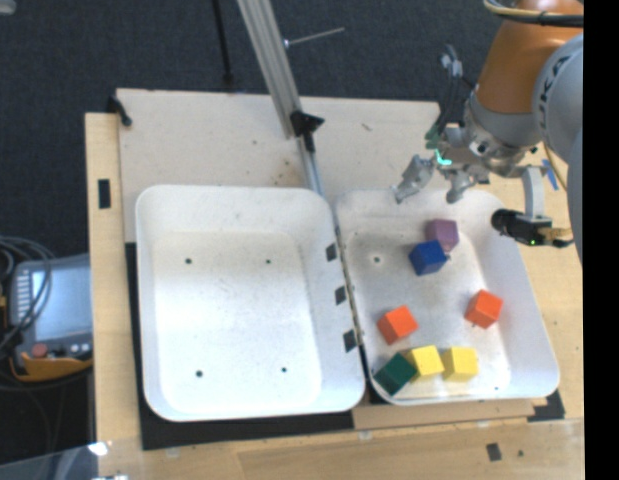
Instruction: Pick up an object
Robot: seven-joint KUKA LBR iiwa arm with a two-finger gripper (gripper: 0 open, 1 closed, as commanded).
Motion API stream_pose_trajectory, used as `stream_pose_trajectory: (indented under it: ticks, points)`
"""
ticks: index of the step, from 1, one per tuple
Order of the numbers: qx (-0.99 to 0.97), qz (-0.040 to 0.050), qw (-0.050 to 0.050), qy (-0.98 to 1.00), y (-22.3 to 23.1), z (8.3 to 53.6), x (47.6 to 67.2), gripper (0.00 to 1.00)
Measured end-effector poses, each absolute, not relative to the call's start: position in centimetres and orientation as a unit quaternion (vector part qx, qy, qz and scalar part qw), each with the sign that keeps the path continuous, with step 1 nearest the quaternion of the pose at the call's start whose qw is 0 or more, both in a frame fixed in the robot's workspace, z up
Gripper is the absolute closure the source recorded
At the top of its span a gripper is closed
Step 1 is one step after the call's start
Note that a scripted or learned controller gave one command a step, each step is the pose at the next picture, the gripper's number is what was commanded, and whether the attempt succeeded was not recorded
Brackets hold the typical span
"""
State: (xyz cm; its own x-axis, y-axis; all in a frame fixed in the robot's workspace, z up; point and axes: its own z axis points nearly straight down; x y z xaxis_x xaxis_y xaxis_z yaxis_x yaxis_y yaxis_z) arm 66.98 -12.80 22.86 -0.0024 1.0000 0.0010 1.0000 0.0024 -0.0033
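A white left-hand bin [239, 298] is seen well to the left of the gripper [433, 185] and below it in the camera view, with a slanted metal pole [274, 63] rising behind it. The right-hand bin [519, 298] is set just beside it, and the gripper is held above that bin's far rim, with nothing between its two fingers, which are spread apart. One finger [411, 180] is pointed out to the left and the other [459, 186] is angled downward.

Seven blocks are scattered in the bin below the gripper. An orange block [397, 323] and a dark green block [396, 373] are found lowest and slightly to the gripper's left. A blue block [427, 257] is placed almost directly beneath it, touching a purple block [443, 233], which is the nearest to the fingers but apart from them. Two yellow blocks [444, 361] are lined up next to the green one near the front rim. A second orange block [483, 308] is positioned below and to the gripper's right. The grey arm's orange band [519, 58] is seen above and to the right.
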Motion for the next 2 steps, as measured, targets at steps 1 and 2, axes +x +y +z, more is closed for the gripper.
stream_pose_trajectory:
  ticks: [1, 2]
  points:
    - [-0.706, 0.0007, -0.001, -0.709, -12.9, 23.1, 67.0, 0.0]
    - [-0.707, 0.0023, 0.0, -0.707, -12.7, 18.7, 66.4, 0.0]
